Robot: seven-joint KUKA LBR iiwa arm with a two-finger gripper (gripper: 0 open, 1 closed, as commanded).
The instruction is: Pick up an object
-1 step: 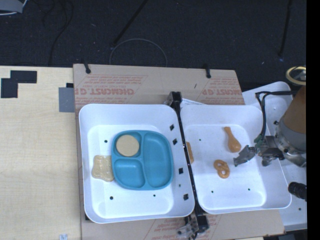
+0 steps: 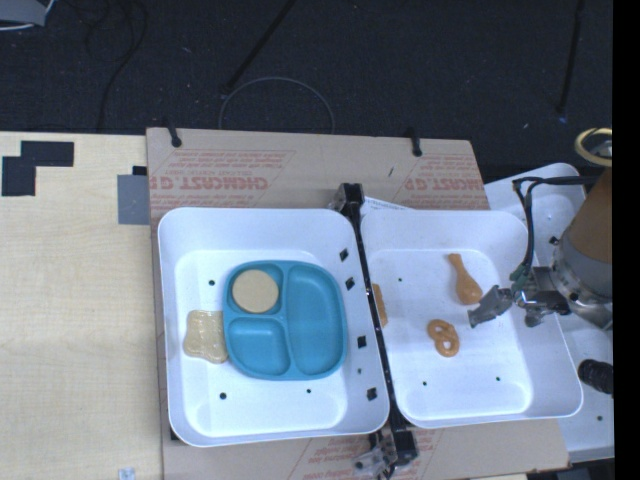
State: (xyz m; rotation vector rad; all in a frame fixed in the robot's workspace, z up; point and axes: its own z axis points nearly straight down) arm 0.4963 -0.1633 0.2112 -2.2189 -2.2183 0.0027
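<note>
Objects for picking, right bin: two small tan items, listed below by size after the larger fixtures.

Counter (image 2: pixel 70 298): pale wood surface, bearing a brown cardboard sheet (image 2: pixel 310 173) with red print, on which both bins stood.

Left bin (image 2: pixel 190 238): shallow, white. Held a blue divided plate (image 2: pixel 290 323) with three compartments, lying flat near the bin's middle.

Right bin (image 2: pixel 500 388): shallow, white, touching the left bin along a dark central join.

Arm (image 2: pixel 600 228): grey with an orange band, entering from the right edge over the right bin's right wall.

End effector (image 2: pixel 487 306): dark metal, at the right side of the right bin, just beside the spoon-shaped piece. Nothing was seen between its fingers; whether they were released or clenched could not be told.

Round tan disc (image 2: pixel 254 291): like a cracker or biscuit, in the plate's upper left compartment.

Pale yellow piece (image 2: pixel 205 335): roughly square, on the left bin floor, touching the plate's left rim.

Spoon-shaped tan piece (image 2: pixel 465 279): on the right bin floor, upper middle, its rounded end toward the end effector.

Pretzel-shaped piece (image 2: pixel 444 337): orange-tan, on the right bin floor, below the spoon-shaped piece and apart from it.
</note>
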